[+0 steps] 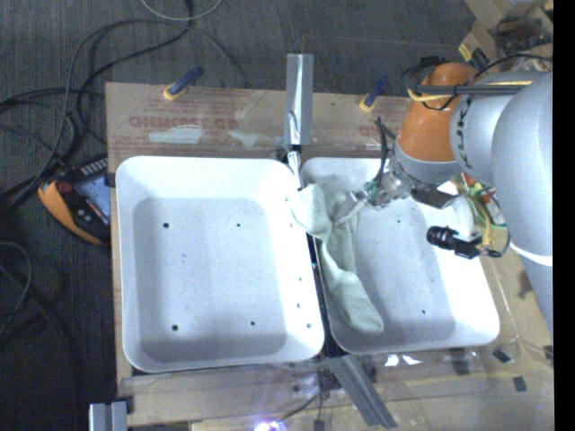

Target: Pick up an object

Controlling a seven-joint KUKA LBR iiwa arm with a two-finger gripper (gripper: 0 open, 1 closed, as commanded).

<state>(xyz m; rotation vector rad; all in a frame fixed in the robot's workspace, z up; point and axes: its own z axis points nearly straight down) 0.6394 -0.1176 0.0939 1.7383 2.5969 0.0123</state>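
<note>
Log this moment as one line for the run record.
arm: over right bin | hand: at the cloth's upper end | cloth: draped along right bin's left wall, touching rim | left bin: beside it

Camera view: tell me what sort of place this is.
Probably a robotics lab or test cell. A grey and orange arm reaches over two white bins on a plywood bench held by clamps, a pale cloth lies in the right bin, and loose cables trail across the dark carpet.
</note>
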